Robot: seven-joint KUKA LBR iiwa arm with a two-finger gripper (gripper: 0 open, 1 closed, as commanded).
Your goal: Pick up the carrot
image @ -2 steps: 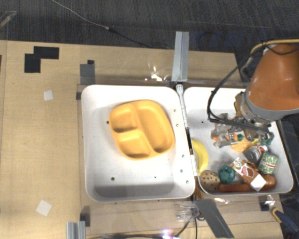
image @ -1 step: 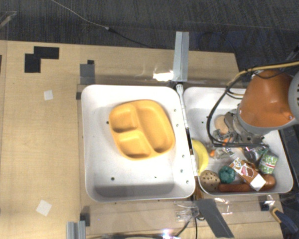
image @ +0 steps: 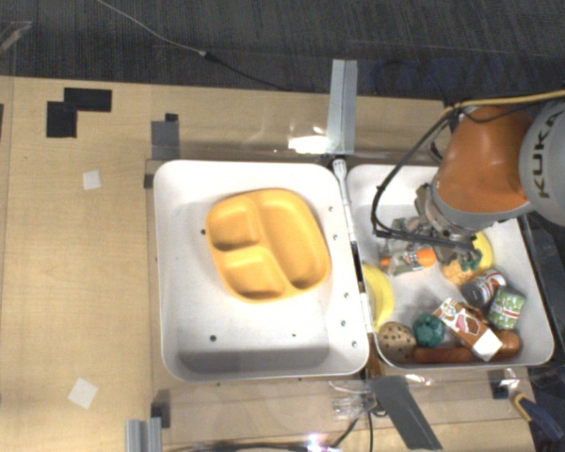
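The gripper (image: 416, 255) is low in the right bin (image: 543, 342) — over the carrot (image: 422, 257) (finger state unclear) — so the grasp seems underway; next, close and lift.

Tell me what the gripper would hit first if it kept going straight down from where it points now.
Probably the carrot: the gripper points down into the right bin and a small orange piece lies right under it. The banana lies just to the left. Depth is unclear from above, so the bin floor is possible instead.
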